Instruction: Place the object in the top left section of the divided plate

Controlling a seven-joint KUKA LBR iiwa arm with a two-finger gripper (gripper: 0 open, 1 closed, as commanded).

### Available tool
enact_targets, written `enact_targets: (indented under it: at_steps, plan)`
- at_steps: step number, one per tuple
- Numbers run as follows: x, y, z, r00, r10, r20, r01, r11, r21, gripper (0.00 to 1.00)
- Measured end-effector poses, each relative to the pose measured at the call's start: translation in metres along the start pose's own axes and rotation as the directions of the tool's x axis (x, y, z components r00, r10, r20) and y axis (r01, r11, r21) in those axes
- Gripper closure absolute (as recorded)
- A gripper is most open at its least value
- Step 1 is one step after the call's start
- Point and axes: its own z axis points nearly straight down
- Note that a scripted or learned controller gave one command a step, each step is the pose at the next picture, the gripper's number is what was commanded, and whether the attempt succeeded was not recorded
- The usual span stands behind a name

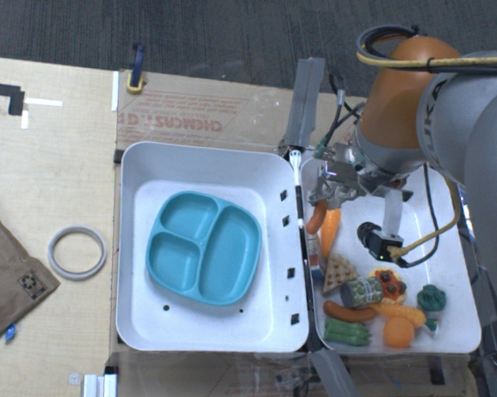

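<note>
End effector (328, 194) hangs over the right bin's (457, 281) 10 o'clock corner, directly above an orange carrot (328, 229); grip state cannot be determined. Blue divided plate (203, 247) lies centred in the left bin (134, 226).

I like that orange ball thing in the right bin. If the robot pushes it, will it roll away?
Probably a little: the orange ball looks round and smooth. It likely won't go far, since the bin wall and other toy food sit close around it. It may also slip from a pinch.
</note>
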Motion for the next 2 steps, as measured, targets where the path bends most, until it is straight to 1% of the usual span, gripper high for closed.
enact_targets:
  at_steps: [1, 2]
  plan:
    - [0.0232, -0.0605, -0.0056, 0.975, 0.221, 0.0, -0.221, 0.975, 0.002, 1.0]
    - [0.0229, -0.0604, -0.0056, 0.975, 0.222, 0.001, -0.222, 0.975, 0.001, 0.0]
